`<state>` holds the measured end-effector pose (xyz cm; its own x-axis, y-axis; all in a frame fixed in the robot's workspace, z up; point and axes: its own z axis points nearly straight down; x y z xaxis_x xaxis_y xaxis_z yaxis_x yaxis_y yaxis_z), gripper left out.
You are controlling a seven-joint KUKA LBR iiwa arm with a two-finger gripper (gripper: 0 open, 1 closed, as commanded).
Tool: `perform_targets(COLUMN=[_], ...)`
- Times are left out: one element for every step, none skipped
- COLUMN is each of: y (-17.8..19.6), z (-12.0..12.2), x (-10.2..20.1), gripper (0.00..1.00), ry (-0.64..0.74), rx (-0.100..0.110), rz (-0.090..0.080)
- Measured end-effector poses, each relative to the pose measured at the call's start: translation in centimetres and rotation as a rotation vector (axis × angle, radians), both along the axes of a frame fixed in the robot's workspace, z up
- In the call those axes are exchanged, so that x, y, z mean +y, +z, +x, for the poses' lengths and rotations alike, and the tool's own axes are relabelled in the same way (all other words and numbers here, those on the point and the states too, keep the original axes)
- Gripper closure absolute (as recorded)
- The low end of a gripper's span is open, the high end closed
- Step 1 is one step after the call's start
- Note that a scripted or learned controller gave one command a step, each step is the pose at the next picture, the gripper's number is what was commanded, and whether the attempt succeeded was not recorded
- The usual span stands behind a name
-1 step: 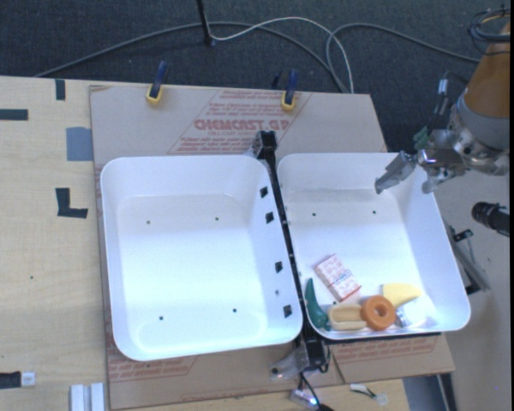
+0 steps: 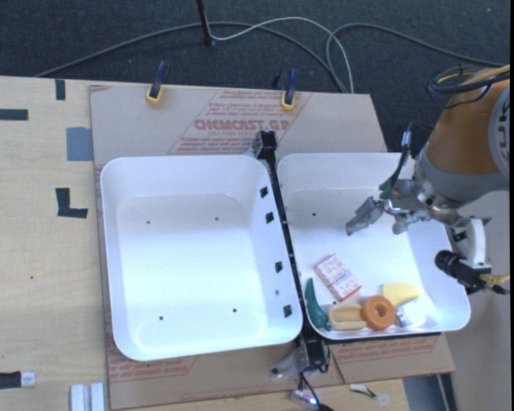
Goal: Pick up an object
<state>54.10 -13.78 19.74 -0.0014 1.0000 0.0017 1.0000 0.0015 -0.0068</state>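
Five small things lie bunched at the near end of the right bin [image 2: 370,169]: one red-and-white packet [image 2: 337,276], one orange ring [image 2: 379,312], one yellow wedge [image 2: 400,294], one tan block [image 2: 345,316] touching the ring, and one green strip [image 2: 313,306] along the bin's left wall. A clear wrapper [image 2: 415,317] sits just beside the ring. My gripper [image 2: 361,219] hangs over the middle of this bin, well apart from the pile, with nothing between its fingers; whether my jaws are spread or pressed together, I cannot tell. The left bin [image 2: 188,171] stands beside it. Two clamps [image 2: 157,84] pin the cardboard sheet [image 2: 231,122] under both bins.
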Motion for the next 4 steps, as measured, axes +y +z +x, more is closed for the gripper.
perform_targets(y=[-6.4,-2.1,-6.4,-2.7], z=[0.2,2.1,8.1,4.8], x=[-1.0,3.1,-5.0,-3.2], gripper=[0.00,0.00,0.00,0.00], ry=[-0.002,-0.038,-0.005,-0.001], rx=[0.000,-0.009,-0.002,-0.009], rz=[-0.001,-0.002,-0.002,-0.002])
